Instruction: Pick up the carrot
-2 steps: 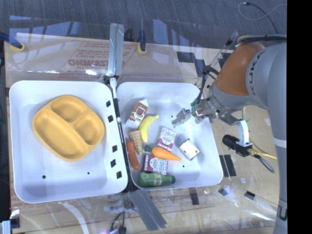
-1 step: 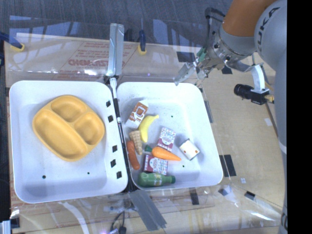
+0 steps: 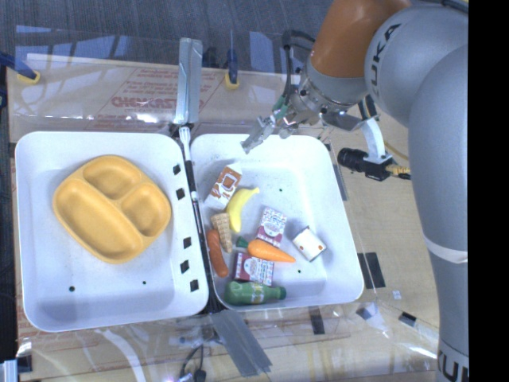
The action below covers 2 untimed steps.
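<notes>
The carrot (image 3: 270, 252) is an orange cone lying in the right bin (image 3: 334, 181), tip pointing right, among other toy foods near the bin's front. My gripper (image 3: 256, 138) hangs over the bin's far edge, well behind the carrot and apart from it. Nothing shows between its grey fingers (image 3: 251, 142), which look close together.
Around the carrot lie a banana (image 3: 239, 206), a red packet (image 3: 272, 224), a white box (image 3: 308, 243), a green bottle (image 3: 254, 293), a sausage (image 3: 217, 253) and a brown carton (image 3: 226, 185). A yellow divided plate (image 3: 111, 207) sits in the left bin (image 3: 32, 277).
</notes>
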Each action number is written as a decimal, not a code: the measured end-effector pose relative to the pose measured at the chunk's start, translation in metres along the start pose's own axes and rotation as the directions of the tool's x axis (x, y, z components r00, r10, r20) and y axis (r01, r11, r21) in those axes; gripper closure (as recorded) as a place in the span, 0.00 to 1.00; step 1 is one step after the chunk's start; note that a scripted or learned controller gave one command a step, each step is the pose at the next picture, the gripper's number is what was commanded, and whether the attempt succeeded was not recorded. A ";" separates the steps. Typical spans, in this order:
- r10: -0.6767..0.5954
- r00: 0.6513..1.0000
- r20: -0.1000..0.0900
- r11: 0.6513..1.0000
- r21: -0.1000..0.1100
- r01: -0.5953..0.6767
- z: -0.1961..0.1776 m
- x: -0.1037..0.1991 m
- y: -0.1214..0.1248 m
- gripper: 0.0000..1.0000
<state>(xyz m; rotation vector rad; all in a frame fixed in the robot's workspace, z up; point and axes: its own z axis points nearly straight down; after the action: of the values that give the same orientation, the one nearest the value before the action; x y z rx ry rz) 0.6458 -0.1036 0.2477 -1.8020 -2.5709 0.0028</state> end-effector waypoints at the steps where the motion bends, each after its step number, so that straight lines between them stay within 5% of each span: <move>1: 0.046 0.999 0.002 0.999 -0.002 -0.046 -0.040 -0.089 -0.071 0.00; 2: -0.130 0.992 0.000 0.992 0.000 0.130 0.025 -0.027 -0.023 0.00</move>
<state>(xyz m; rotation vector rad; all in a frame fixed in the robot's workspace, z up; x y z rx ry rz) 0.6335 -0.1370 0.2227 -1.6311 -2.6828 0.0024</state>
